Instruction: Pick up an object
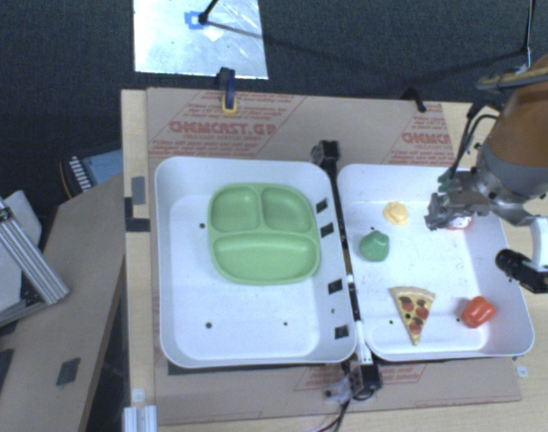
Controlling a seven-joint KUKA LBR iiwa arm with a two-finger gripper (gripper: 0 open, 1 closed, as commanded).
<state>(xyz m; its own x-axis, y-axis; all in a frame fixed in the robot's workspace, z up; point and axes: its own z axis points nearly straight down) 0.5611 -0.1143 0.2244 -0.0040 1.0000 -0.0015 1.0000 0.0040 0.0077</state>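
The right bin (pixel 516 327) holds a small yellow piece (pixel 396 212), a green pepper-like toy (pixel 374 246), a pizza slice (pixel 412 309) and a red-orange toy (pixel 477 311). My gripper (pixel 446 209) hangs over the bin's far right part, to the right of the yellow piece and apart from it. A bit of red shows just under the gripper at the bin floor. I see nothing between the fingers.
The left bin (pixel 179 322) carries a green divided plate (pixel 263 233). A black divider with clips (pixel 339 250) runs between the bins. A black fixture (pixel 525 270) juts in at the right bin's right rim. Cardboard (pixel 282 120) lies under both bins.
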